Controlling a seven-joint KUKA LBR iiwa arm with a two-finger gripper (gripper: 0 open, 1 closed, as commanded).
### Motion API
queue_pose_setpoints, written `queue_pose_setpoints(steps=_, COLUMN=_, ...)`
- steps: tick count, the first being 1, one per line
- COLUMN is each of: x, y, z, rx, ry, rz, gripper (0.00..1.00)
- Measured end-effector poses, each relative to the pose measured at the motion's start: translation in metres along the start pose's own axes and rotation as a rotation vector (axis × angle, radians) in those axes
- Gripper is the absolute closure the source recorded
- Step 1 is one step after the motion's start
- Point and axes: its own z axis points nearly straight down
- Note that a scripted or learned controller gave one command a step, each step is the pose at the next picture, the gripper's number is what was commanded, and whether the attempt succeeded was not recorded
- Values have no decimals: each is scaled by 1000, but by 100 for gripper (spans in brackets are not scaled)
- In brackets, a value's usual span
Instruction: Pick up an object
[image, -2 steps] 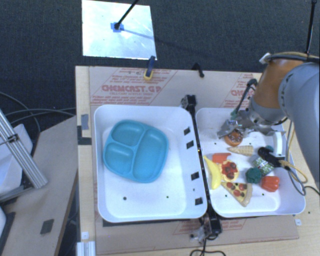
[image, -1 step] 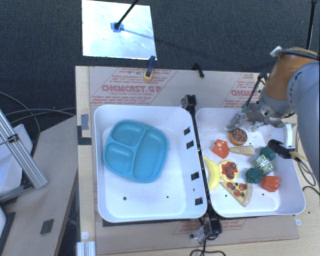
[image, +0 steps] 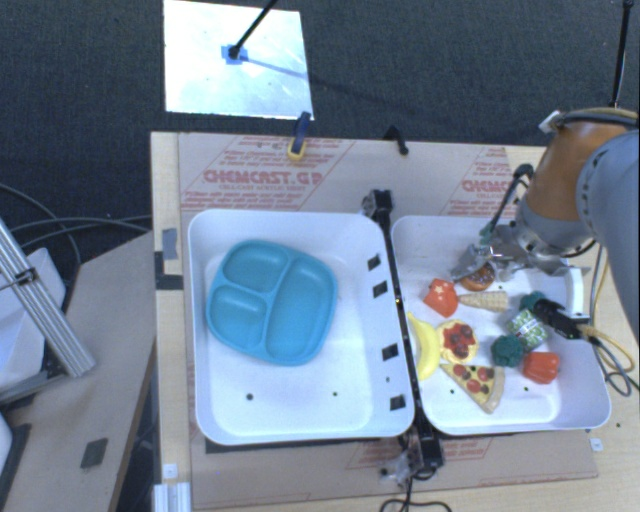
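You saw the gripper (image: 478, 262) low in the right bin (image: 590, 405), finger state unclear, over a small toy (image: 481, 277); nothing was lifted yet.

Blue divided plate (image: 270, 301) in left white bin (image: 300, 425), cardboard sheet (image: 260, 175) beneath, shiny panel (image: 235, 60) beyond

We see two bins side by side, the left bin (image: 230, 400) holding a divided plate (image: 270, 300) and the right bin (image: 580, 400) a cluster of toy food (pizza slice (image: 473, 378) nearest us, banana (image: 427, 345) by the divider).
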Motion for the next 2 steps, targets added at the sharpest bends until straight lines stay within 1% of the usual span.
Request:
queue_pose_setpoints(steps=1, x=0, y=2, z=-12, rx=-6, ry=-1, rz=-2, gripper=100)
queue_pose_setpoints(steps=2, x=94, y=20, z=-107, rx=-14, ry=0, rz=-13, gripper=100)
